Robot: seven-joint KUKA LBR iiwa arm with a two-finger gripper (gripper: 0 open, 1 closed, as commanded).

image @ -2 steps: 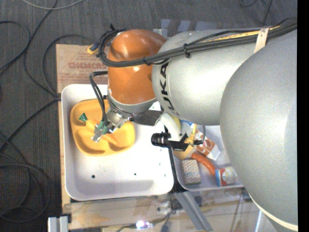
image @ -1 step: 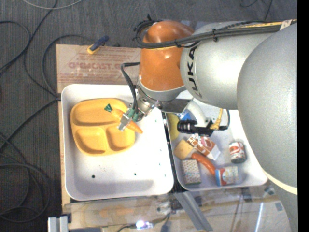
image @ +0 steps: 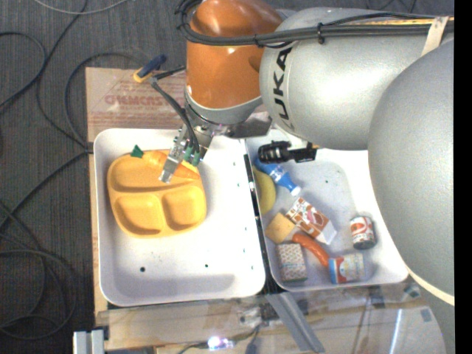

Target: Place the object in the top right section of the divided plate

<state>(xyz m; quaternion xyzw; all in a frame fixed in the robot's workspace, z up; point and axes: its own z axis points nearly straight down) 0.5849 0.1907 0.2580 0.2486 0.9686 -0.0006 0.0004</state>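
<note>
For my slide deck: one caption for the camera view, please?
KUKA arm's end effector over the yellow divided plate in the left bin; toys fill the right bin.

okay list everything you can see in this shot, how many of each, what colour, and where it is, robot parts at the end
bins: 2, white, side by side on the bench
plate: 1, yellow-orange, divided, upper half of left bin
green piece: 1, at the plate's top edge
banana: 1, yellow, left edge of right bin
bottle: 1, blue and white, top of right bin
carton: 1, white and red, middle of right bin
cans: 2, red and white, right bin's lower right
carrot: 1, orange, right bin
sponge: 1, patterned block, right bin's front
cardboard: 1, brown, behind left bin
arm: 1, grey with orange band
gripper: 1, over the plate's top right section
</note>
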